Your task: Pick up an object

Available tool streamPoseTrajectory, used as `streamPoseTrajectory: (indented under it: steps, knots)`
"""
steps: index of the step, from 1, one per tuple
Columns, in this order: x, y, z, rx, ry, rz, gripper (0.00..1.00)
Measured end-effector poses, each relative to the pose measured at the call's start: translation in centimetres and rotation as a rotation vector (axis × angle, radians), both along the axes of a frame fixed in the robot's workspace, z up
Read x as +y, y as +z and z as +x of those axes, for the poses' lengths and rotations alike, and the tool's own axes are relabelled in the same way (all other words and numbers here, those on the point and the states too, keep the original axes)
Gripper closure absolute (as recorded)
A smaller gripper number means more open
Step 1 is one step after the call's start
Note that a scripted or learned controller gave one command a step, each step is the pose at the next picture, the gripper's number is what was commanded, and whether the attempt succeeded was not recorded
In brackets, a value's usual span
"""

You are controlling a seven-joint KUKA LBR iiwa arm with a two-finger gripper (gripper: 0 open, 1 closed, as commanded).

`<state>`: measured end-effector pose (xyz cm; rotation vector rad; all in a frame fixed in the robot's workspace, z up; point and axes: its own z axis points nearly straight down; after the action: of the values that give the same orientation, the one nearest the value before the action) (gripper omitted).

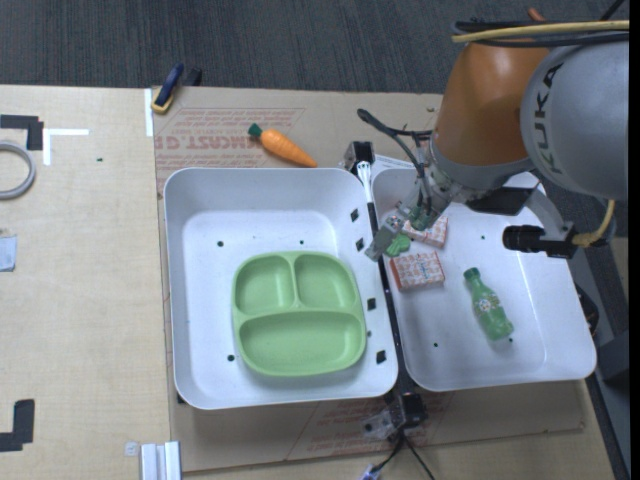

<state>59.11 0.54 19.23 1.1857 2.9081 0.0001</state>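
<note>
My gripper [390,238] hangs low over the left part of the right bin [560,363], close to the wall between the two bins. A small green bit [398,245] shows right at its tip; what it is I cannot make out. Just right of the tip lies a small pink and white box [418,269], and a second similar box [432,232] sits partly under the wrist. A green bottle [487,306] lies on its side further right in the same bin. The arm's orange band and grey wrist hide the bin's far corner.
The left bin [195,218] holds a green divided plate [298,313]. A toy carrot [283,145] lies on the cardboard behind the bins. A blue and yellow object [168,86] sits at the bench's back edge. Cables trail below the bins' front.
</note>
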Motion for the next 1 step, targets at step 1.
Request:
streamPoseTrajectory:
  steps: [1]
  knots:
    - [-0.95, 0.02, -6.90, 0.000, 0.168, 0.000, 0.00]
